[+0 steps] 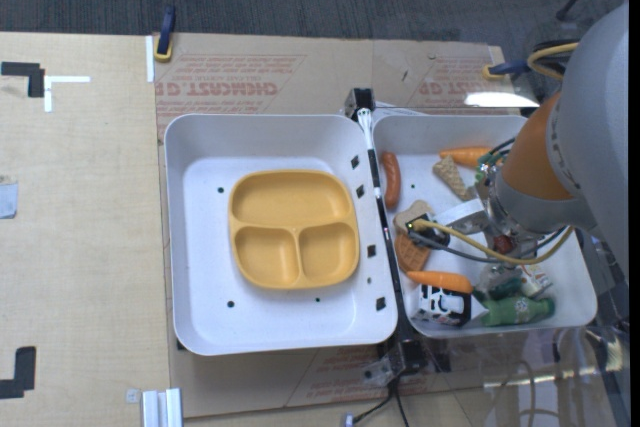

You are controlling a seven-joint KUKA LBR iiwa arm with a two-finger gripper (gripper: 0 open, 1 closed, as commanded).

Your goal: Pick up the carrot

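Carrot duty concerns 2 orange, tapered carrot-like pieces that we see in the right shallow white bin: the near carrot lies almost flat toward that bin's front, just above a black-and-white printed item, and the far carrot rests near the bin's back wall. We see the grey arm with its orange band reaching in from the right, and the end effector sits low over the middle of the right bin, above and to the right of the near carrot and apart from it; we cannot tell whether it is open or closed, since cables and the wrist hide it. A reddish-brown sausage lies along the bin's left wall, a tan cracker-like piece sits beside the far carrot, and a green item rests at the front right. In the left shallow white bin we see a yellow 3-compartment plastic plate lying flat on the cardboard-covered worktop.
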